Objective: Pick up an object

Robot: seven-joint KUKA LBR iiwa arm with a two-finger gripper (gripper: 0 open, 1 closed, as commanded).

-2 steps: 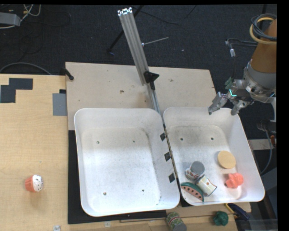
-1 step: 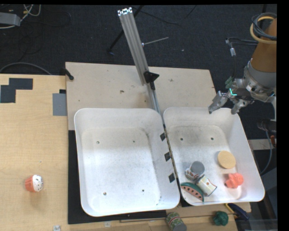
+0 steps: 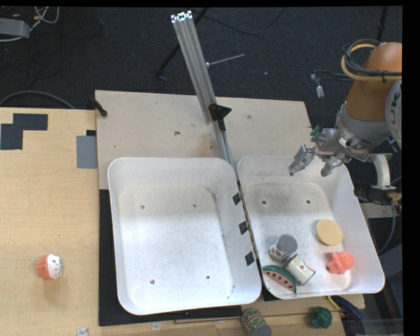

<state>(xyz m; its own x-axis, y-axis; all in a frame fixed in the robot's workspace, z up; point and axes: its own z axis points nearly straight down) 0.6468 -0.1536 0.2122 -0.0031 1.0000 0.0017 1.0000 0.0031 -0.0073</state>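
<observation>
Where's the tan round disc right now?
In the camera view, the tan disc lies in the right bin, near its right wall, just above the pink-orange object and right of the grey cup.

Dark floor [image 3: 118,46] with cables, perhaps carpeted; pale wooden bench [image 3: 39,203]; slanted aluminium rail [image 3: 197,65].

This is a robotics lab. A grey industrial arm with an orange band [image 3: 375,85] reaches over a pale wooden bench [image 3: 164,125] that bears two shallow white plastic bins [image 3: 170,177] set side by side. A slanted silver aluminium extrusion rail [image 3: 197,65] rises behind them, loose cables [image 3: 39,13] trail across the dark carpeted floor [image 3: 275,46], and small toy foods [image 3: 328,231] lie about as test pieces.
</observation>
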